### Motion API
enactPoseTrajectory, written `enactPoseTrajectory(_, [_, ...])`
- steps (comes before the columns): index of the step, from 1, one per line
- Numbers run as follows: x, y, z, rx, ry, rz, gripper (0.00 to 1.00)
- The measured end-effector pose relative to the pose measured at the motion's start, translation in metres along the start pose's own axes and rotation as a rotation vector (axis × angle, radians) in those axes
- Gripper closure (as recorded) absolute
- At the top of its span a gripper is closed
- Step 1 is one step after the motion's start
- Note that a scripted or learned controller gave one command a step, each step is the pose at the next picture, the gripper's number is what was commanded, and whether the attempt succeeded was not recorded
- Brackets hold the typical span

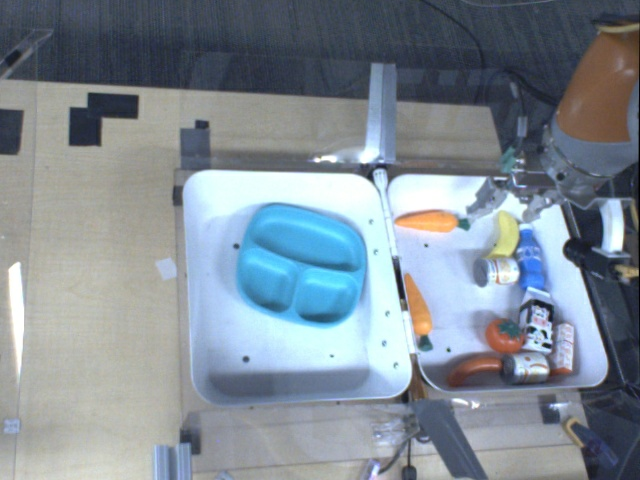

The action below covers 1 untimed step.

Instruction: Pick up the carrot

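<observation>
Two orange carrots lie in the right bin (455, 298). One carrot (428, 222) rests level near the bin's back left corner, green end pointing right. The other carrot (418, 310) lies along the left wall, green tip toward the front. My gripper (511, 201) hangs over the back of the right bin, just right of the first carrot's green end and above a yellow banana (507, 234). Its fingers (486, 199) are spread open and hold nothing.
The left bin (215, 358) bears a blue divided plate (300, 261). Right of the carrots stand a small can (497, 271), a blue bottle (530, 261), a tomato (503, 335), a red sausage (472, 370) and several small containers crowding the front right corner.
</observation>
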<state>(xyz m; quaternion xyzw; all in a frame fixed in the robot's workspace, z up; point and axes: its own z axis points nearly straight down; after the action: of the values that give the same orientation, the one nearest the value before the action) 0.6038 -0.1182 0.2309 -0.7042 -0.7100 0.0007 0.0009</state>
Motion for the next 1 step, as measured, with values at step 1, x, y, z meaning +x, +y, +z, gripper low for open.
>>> enactPoseTrajectory(1, [0.0161,0.0663,0.0629,-0.002,-0.001,-0.070,0.00])
